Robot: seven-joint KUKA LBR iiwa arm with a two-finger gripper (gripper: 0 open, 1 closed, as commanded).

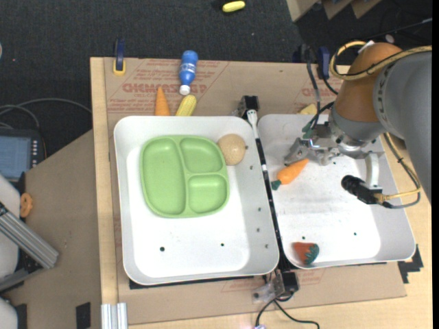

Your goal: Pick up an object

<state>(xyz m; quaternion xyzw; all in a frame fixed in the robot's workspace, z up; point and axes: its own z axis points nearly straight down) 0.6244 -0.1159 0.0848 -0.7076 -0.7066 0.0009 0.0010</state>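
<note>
right bin (384, 249), carrot (291, 173) beside gripper (306, 149)

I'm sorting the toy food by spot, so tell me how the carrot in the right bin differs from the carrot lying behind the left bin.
The carrot in the right bin lies at a slant on the bin floor near the gripper; the carrot on the cardboard sits outside both bins, pointing away from the camera. The bin carrot shows a green top; no green shows on the cardboard one. Both are orange and tapered.

Red print on cardboard sheet (226, 70), too blurred to read
</note>
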